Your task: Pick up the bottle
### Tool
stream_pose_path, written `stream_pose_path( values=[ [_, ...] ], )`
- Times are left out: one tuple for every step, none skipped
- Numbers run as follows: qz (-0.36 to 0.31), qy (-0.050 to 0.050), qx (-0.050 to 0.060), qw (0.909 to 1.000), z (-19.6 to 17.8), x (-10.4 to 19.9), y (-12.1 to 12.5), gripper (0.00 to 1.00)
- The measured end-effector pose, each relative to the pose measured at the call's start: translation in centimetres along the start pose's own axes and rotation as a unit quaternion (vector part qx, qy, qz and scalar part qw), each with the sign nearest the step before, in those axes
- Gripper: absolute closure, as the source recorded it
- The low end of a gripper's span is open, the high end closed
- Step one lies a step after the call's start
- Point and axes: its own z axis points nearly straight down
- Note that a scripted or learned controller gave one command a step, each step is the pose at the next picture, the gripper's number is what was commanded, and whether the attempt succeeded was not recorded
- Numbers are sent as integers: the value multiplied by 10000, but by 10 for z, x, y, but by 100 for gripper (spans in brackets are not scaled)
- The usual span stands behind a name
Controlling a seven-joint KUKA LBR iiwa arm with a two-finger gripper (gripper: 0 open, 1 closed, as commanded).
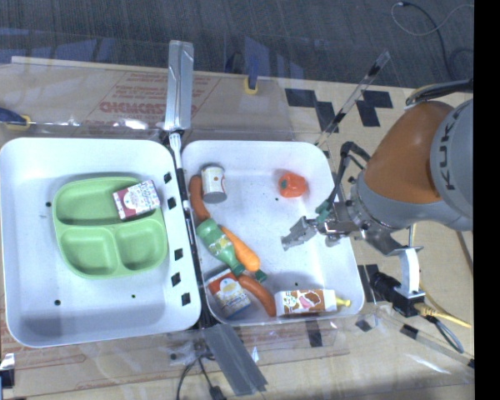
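A green bottle (217, 247) lies tilted in the right bin (258, 152), near its left wall, with a carrot (241, 251) resting against it. A second bottle (307, 302), with a white and brown label and a yellow cap, lies on its side along the bin's front wall. My gripper (296, 232) hangs over the right half of that bin, open and holding nothing. It is to the right of the green bottle and above the yellow-capped one, apart from both.
The right bin also holds a can (213, 182), a red vegetable (292, 184), a sausage (197, 198), a small carton (227, 294) and another sausage (258, 294). The left bin (25, 223) holds a green divided plate (87, 248) with a small box (136, 198) on it.
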Motion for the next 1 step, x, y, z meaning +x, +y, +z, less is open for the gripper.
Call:
stream_pose_path(
  values=[
    [1696,0,-6,9855,93,-25,105,0]
  ],
)
